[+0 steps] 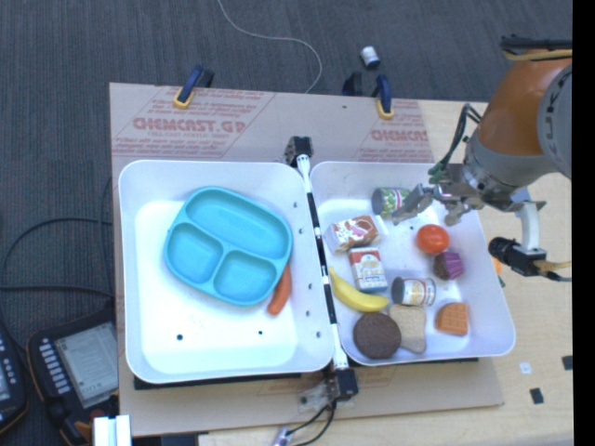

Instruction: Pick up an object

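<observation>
Reaching in from the right, the gripper (429,206) hangs spread and unladen above the right white bin's (498,328) far edge, partly hiding a green can (388,199).

1. You have the most open floor in the left bin (153,342): its front and left strips are bare, while the blue tray (228,246) fills the middle and a carrot (280,293) lies touching the tray's right edge.
2. The right bin (497,328) is crowded; the banana (356,291), the brown round (376,335), the jar (414,292) and the red carton (370,269) sit touching or just beside one another.
3. The end effector (433,203) hangs over that bin's back, near the green can (390,199) and the tomato (431,239).
4. A little bare floor shows along the right bin's back-left corner.
5. The divider rail (316,249) between the bins blocks sideways passes.
</observation>
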`<state>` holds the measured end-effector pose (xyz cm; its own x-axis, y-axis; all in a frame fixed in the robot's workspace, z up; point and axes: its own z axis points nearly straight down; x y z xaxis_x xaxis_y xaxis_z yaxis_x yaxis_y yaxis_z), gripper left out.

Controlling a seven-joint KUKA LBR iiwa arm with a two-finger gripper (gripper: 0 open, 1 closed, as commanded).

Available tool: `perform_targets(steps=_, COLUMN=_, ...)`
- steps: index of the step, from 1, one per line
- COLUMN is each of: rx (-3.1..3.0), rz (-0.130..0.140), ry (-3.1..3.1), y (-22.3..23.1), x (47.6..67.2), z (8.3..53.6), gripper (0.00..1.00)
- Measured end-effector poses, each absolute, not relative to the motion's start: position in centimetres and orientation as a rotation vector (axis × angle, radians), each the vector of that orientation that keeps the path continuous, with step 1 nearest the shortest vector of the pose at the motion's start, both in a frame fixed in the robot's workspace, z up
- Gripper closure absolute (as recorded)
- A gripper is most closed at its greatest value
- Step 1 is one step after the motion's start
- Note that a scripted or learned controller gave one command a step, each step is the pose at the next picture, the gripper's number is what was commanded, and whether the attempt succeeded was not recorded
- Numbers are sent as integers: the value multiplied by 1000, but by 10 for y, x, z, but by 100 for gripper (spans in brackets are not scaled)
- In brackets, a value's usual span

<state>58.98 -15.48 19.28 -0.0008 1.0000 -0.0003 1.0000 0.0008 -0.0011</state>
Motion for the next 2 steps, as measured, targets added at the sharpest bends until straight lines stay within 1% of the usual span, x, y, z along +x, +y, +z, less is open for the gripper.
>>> perform_targets(steps=1, rx=-2227, rz=-8, ry=-2226, y=-155, x=572, z=99, gripper=0)
perform_targets(steps=2, rx=-2239, rz=-17, ry=-2231, y=-121, x=498, z=91, gripper=0)
